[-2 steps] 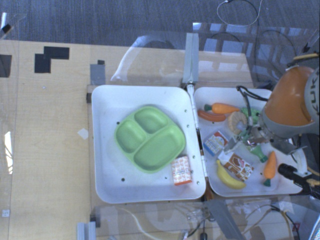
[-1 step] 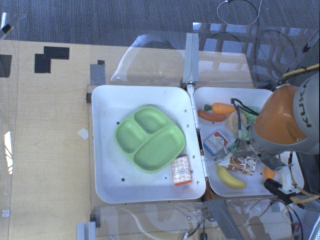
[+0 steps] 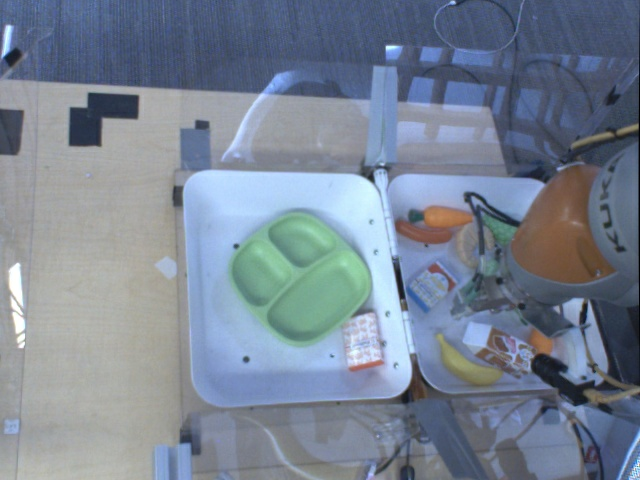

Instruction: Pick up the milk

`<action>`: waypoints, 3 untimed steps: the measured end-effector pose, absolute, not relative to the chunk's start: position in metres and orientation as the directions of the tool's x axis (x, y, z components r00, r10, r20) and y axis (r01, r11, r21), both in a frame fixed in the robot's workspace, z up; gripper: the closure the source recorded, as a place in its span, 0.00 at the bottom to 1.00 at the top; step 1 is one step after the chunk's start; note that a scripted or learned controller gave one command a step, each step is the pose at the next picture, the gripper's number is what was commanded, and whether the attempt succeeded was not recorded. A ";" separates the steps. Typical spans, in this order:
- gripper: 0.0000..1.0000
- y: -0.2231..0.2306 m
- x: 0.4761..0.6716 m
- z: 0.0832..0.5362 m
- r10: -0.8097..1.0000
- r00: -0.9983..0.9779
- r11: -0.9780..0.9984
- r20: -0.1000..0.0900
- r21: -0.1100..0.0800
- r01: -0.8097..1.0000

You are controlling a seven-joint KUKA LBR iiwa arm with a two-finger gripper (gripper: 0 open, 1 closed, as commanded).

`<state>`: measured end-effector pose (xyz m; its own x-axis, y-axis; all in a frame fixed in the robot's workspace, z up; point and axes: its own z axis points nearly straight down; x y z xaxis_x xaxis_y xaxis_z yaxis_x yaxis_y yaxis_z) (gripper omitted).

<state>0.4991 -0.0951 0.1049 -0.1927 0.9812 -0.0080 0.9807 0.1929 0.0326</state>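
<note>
Camera view caught the boxy milk carton [image 3: 432, 285] lying slantwise beside the gripper [image 3: 476, 288], whose opening I couldn't tell.

The arm [image 3: 580, 233] is a bulky rounded shell, grey with a broad glossy orange band, and white "KU" lettering runs along its grey upper section. Thin black and green cables [image 3: 487, 226] loop beside its metal wrist hardware.
</note>
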 end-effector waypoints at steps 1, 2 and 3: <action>1.00 -0.015 0.488 0.185 1.000 0.019 -0.019 0.001 0.005 1.000; 1.00 0.049 0.488 0.197 1.000 -0.024 0.024 0.001 0.003 1.000; 1.00 0.015 0.487 0.184 0.986 0.164 -0.164 0.001 0.002 0.986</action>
